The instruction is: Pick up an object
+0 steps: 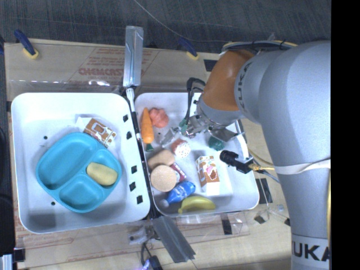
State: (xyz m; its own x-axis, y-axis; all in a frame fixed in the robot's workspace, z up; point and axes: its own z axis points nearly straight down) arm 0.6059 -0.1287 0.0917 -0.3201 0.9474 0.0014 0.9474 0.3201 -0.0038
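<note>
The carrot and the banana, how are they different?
The carrot is orange; the banana is yellow-green. The carrot is straight and lies along the right bin's left wall, pointing up and down the picture; the banana is curved and lies crosswise by the near edge. The carrot is beside a pink thing, the banana beside a blue one. Both are toy foods in the same bin.

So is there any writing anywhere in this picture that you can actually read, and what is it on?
"KUKA", cut off at the frame's edge: on the arm's grey base.
Red print on the cardboard sheet behind the bins: too blurred to read.
Printing on the small carton and the snack packet: too small to read.
</note>
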